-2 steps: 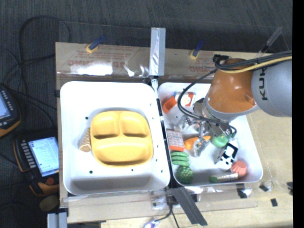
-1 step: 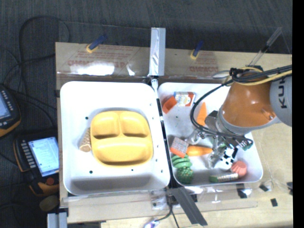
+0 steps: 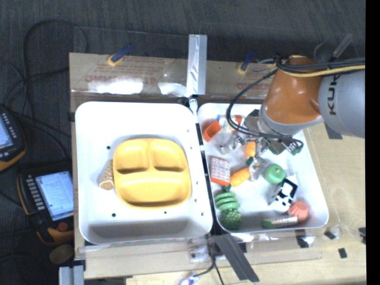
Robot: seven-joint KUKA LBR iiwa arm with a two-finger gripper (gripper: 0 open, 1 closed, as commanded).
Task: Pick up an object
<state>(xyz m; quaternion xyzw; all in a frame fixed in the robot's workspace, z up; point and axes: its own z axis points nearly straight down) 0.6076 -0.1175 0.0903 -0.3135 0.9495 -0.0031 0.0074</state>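
Green toy (image 3: 228, 209) at bin (image 3: 317, 209) front, arm (image 3: 344, 103) lettered "KU"

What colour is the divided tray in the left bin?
Yellow: the divided tray shows clearly in the camera view.

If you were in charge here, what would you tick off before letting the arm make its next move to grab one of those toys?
1. Gripper is over the right bin, where the toys lie: ok.
2. A toy sits right beneath it, the orange carrot-like piece: ok.
3. Target stands free of its neighbours: not ok; the green ball and the printed card crowd close.
4. Whether anything is already between the fingers: cannot tell; the wrist hides them.
5. Left bin plays no part; the yellow tray and the cone rest there: ok.
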